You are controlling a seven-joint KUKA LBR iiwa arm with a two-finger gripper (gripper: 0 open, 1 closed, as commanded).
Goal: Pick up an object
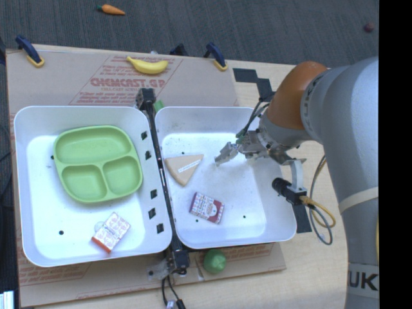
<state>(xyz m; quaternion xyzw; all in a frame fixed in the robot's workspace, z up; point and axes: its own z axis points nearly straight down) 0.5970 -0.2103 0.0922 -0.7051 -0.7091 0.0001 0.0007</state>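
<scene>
Low in the frame a green ball (215,261) sat outside the bins, and above it in the right bin (273,227) lay a red packet (206,207), then a cheese-like wedge (183,168). Gripper (226,153) hovered mid-frame right of the wedge, apparently part open, holding nothing. Best to centre over the wedge, then descend straight; beyond lay a banana (148,64).

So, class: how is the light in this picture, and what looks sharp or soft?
Camera view: light is even and soft, with faint shadows under the tray and wedge; the white bins look bright but keep detail; the box is fairly sharp; the gripper is slightly soft.
</scene>
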